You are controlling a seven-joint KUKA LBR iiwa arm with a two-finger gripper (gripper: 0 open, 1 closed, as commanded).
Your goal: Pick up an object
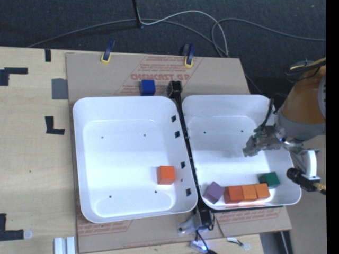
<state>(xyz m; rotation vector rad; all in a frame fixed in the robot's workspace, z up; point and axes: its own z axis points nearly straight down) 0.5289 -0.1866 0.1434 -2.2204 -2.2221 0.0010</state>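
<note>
"CHEMCAST GP" reads in red on cardboard [159, 70] behind bins.

- The flat brown cardboard sheet [212, 73] under the two bins carries red printed lettering along its far edge, upside down from this view; it looks like "CHEMCAST G.P.", though the letters are too small and blurred to be certain.
- No other text can be read.
</note>
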